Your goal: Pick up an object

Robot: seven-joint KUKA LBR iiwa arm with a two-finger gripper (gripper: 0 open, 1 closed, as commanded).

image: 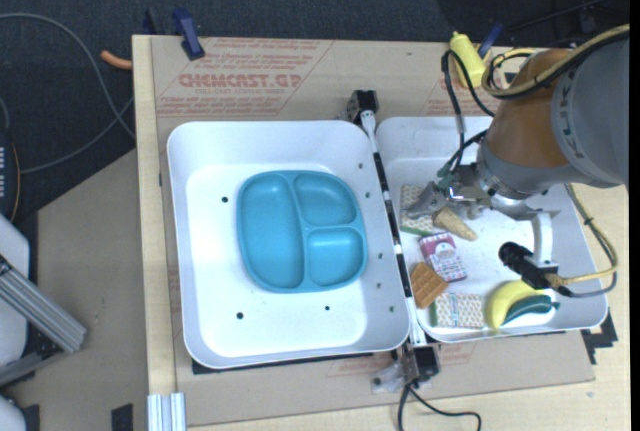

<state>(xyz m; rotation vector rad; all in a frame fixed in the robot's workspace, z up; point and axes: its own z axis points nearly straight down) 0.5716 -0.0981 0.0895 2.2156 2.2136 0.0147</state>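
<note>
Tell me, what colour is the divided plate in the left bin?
The divided plate is light blue, seen in the camera view.

Bright overhead light is washing out the white bins [200, 219], glaring on their rims; the dark floor is staying dim, everything slightly soft.

Glossy white plastic bins [200, 249], smooth matt blue plastic divided plate [300, 227], brown cardboard bench sheet [260, 79], printed red.
</note>
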